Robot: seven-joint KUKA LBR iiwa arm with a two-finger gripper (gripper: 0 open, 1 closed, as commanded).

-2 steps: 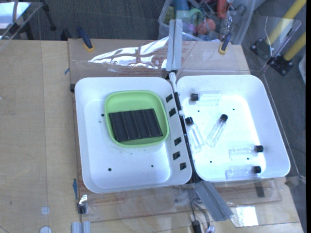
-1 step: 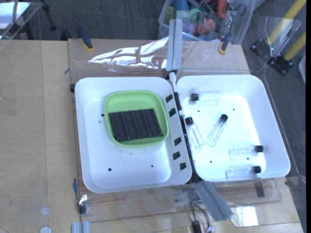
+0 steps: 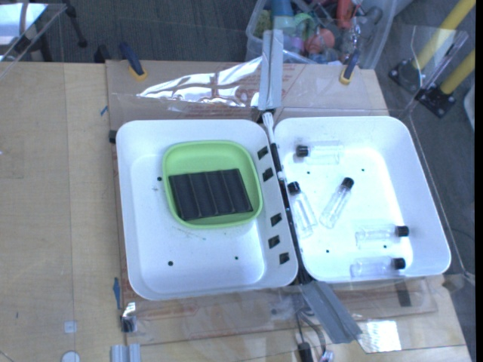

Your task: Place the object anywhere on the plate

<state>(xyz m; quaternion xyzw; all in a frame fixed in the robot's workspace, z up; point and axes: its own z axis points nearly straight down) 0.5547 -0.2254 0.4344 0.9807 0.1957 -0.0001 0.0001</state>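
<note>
Two shallow white bins sat side by side on a wooden bench. In the left bin (image 3: 143, 270), a square green plate (image 3: 175, 161) with rounded corners lay near the centre, toward the far edge. A dark ribbed rectangular block (image 3: 210, 194) lay flat on the plate, filling most of its floor.

The right bin (image 3: 423, 225) carried five clear vials with black caps. One vial (image 3: 321, 152) lay near the far edge. Another vial (image 3: 336, 200) lay tilted at the centre. A third vial (image 3: 300, 206) lay by the near-left side, beside the divider. Two more vials (image 3: 379, 234) (image 3: 377, 265) lay near the near-right corner.

A clear box of coloured toys (image 3: 317, 13) stood beyond the bins.
</note>
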